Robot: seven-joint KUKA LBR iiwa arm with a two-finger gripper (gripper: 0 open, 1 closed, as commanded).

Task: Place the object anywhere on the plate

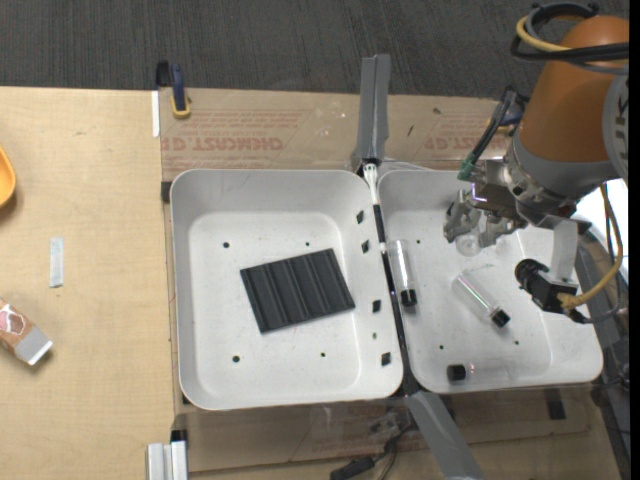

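Note:
A dark ribbed rectangular plate (298, 289) lies flat in the middle of the left bin (200, 208). The right bin (570, 358) holds a silver pen-like stick with a black tip (401, 272) near its left wall, a clear tube with a black cap (481, 301) in the middle, and a small black piece (457, 372) near the front. My gripper (472, 230) hangs over the upper middle of the right bin, just above and behind the clear tube. Nothing is visibly held in it.
A raised divider (382, 268) with black clips separates the two bins. Outside the bins, the wooden bench to the left carries a small wrapped item (24, 335) and a short grey strip (56, 263). Cables and a black fitting (540, 283) hang off the arm over the right bin.

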